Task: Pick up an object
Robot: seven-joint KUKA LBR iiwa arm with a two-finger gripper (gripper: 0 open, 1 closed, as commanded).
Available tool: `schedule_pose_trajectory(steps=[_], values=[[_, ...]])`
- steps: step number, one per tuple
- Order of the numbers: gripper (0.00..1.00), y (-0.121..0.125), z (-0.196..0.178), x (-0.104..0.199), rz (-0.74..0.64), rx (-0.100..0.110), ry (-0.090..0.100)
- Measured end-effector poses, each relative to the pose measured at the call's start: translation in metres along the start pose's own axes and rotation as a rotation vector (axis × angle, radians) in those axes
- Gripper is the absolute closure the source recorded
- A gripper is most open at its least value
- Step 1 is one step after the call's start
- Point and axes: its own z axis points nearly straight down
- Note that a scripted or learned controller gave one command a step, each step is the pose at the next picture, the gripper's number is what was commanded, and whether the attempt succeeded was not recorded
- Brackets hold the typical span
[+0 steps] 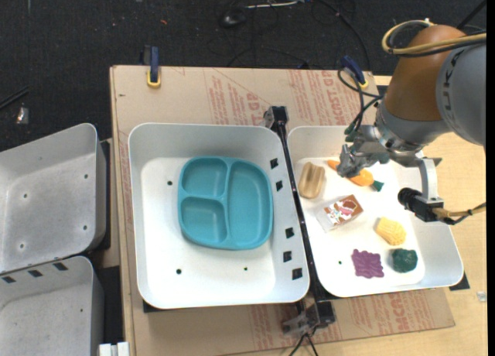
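The right bin (445, 269) holds several small items. A tan bread-like piece (312, 179) lies near its left wall, and a small printed packet (343, 211) sits in the middle. Further right are a yellow corn piece (390, 231), a purple grape bunch (366, 263) and a dark green lump (404, 259). An orange carrot (358, 176) with a green tip lies at the back. My gripper (352, 162) is low over the carrot's left end, its fingers hiding part of it. The grey arm with its orange band (421, 68) comes in from the upper right.
The left bin (147, 192) holds a teal divided plate (226, 202). A black divider (292, 200) runs between the bins. A white tray (46, 184) lies off the bench at the left. Blue clamps (154, 64) hold the brown board's back edge.
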Motion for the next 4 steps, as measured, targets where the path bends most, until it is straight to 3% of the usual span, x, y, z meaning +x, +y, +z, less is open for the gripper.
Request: schedule_pose_trajectory(steps=[1, 2, 3, 4], values=[[1.0, 0.004, -0.064, -0.002, -0.004, -0.003, -0.001], [1.0, 0.005, -0.068, -0.002, -0.003, 0.003, 0.0], [1.0, -0.007, -0.067, 0.04, -0.007, 0.007, 0.001], [1.0, -0.036, -0.058, 0.088, -0.008, 0.008, 0.002]])
